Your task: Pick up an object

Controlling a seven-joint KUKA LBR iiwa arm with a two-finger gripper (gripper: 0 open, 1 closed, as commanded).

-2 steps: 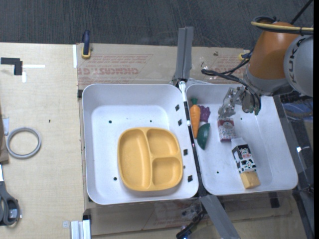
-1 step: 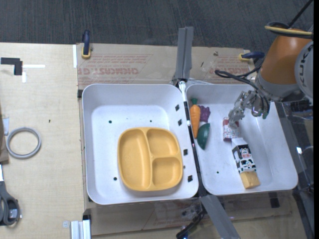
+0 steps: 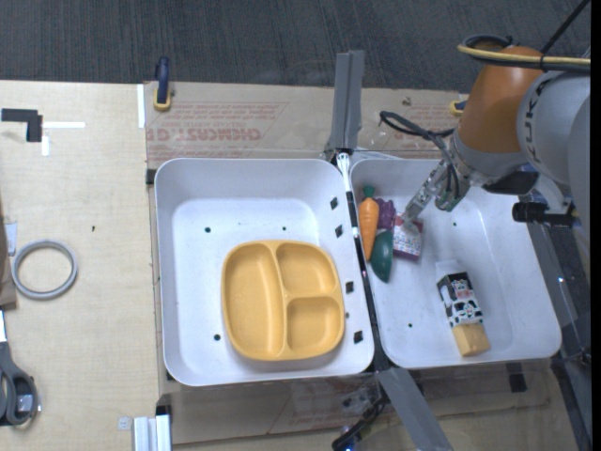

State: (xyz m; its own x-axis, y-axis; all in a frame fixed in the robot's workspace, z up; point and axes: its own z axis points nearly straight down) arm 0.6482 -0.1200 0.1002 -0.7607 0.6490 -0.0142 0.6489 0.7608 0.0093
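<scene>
Bench with two shallow white bins side by side. Left white bin [image 3: 178, 280]: one yellow plastic plate with three compartments [image 3: 282, 299], lying flat near the middle. Right white bin [image 3: 526, 327]: an orange carrot-shaped toy [image 3: 369, 219] and a dark green rounded toy [image 3: 382, 255] against the left wall; a small purple-and-white packet [image 3: 408, 240] just beside them; a black-and-white patterned box with a tan end [image 3: 462, 314] lying apart, toward the near side. Grey arm with orange band [image 3: 498, 101] reaches in from the right; two-finger gripper [image 3: 413, 212] sits low over the packet's upper edge. Whether it grips anything cannot be told. Grey tape ring [image 3: 42, 269] on the bench, left.
</scene>
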